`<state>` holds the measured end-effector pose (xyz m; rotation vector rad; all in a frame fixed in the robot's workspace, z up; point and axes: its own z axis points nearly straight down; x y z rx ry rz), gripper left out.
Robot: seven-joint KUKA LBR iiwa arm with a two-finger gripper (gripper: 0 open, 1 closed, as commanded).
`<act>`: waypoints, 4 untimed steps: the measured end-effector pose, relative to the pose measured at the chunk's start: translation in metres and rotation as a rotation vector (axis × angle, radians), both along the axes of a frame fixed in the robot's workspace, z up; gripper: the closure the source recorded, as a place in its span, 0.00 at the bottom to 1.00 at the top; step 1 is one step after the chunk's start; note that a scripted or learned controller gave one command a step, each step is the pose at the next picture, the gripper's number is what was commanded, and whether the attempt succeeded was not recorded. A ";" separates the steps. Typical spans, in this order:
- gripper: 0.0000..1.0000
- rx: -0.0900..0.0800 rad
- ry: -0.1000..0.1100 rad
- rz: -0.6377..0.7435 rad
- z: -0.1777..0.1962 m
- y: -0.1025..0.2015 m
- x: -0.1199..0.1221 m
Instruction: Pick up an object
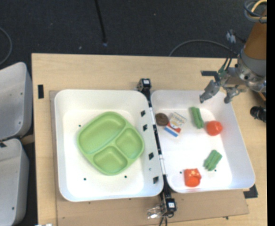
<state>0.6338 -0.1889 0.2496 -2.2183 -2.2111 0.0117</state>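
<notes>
My gripper hangs over the far right corner of the right bin, fingers spread open with nothing between them. Below it in the bin lie a green cylinder and a red ball-like object. A brown round piece and a small white packet with red and blue lie near the bin's left wall. A green ridged piece and a red-orange block sit toward the front.
The left bin holds a green divided plate. A divider with black clips runs between the bins. The grey arm with its orange band comes in at the upper right. Cables cross the dark floor behind the bench.
</notes>
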 end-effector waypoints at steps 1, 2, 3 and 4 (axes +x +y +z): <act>0.00 -0.002 -0.014 0.002 0.009 0.001 0.002; 0.00 -0.003 -0.011 0.002 -0.033 -0.003 0.003; 0.00 -0.003 -0.011 0.007 -0.089 -0.004 0.013; 0.00 -0.003 -0.011 0.006 -0.141 -0.005 0.013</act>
